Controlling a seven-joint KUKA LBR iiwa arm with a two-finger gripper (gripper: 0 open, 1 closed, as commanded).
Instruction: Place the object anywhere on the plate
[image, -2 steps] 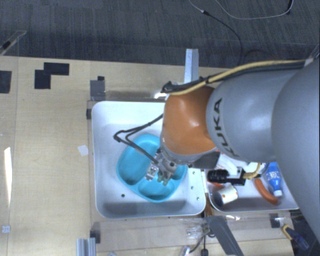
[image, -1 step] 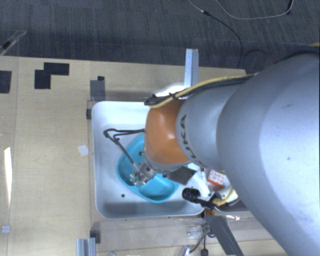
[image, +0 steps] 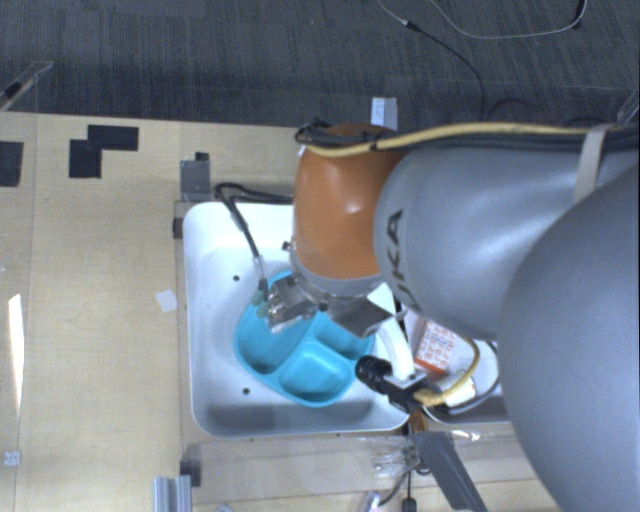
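Arm's wrist hangs low over the blue plate (image: 305, 378) in the left bin (image: 212, 300), with the claw (image: 283, 306) sitting right above the plate's back compartment. From this angle nobody can tell if the claw is apart or together, or if it's got anything. A red/white packet (image: 437, 346) lies off to the right, past the bin's edge, prob the object but not sure. IMO the release should happen low and over the middle of a compartment, then lift straight up so nothing gets dragged off.
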